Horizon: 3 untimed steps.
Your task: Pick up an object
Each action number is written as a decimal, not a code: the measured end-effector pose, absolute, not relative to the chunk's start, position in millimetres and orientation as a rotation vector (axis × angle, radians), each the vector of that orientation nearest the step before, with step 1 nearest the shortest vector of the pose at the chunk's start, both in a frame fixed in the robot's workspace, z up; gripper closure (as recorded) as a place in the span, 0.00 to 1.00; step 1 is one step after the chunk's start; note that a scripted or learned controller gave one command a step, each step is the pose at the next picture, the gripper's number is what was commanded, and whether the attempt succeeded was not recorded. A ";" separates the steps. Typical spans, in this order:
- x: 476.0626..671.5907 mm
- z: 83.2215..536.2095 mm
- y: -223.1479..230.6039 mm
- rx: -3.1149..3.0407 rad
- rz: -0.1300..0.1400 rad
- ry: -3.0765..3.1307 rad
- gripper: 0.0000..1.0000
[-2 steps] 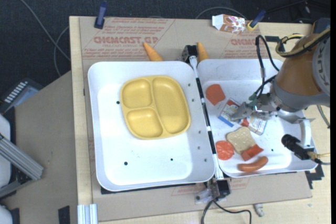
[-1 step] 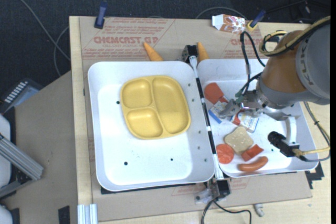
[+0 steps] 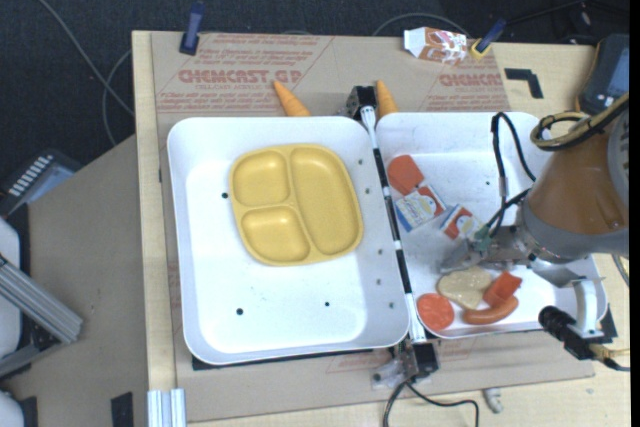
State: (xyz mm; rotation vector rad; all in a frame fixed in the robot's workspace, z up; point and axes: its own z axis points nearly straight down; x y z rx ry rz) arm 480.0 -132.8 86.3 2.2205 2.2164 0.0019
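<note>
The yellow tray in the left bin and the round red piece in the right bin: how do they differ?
The yellow tray is large, a rounded square split into three compartments; the round red piece is small, flat and undivided. The tray lies alone near its bin's middle; the red piece sits at its bin's near left corner, beside a tan piece. Both lie flat.

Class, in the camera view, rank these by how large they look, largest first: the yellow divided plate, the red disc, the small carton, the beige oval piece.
1. Yellow divided plate, by far the largest.
2. Beige oval piece and small carton: too alike to rank, and the gripper partly overlaps the oval.
3. Red disc, smallest.
</note>
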 end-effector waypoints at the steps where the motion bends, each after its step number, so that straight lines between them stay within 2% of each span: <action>1: 545.0 84.6 -96.8 2.220 0.001 2.223 0.00; 2: 645.3 85.1 -119.4 2.219 0.000 2.221 0.00; 3: 645.7 95.1 -119.3 2.216 0.000 2.221 1.00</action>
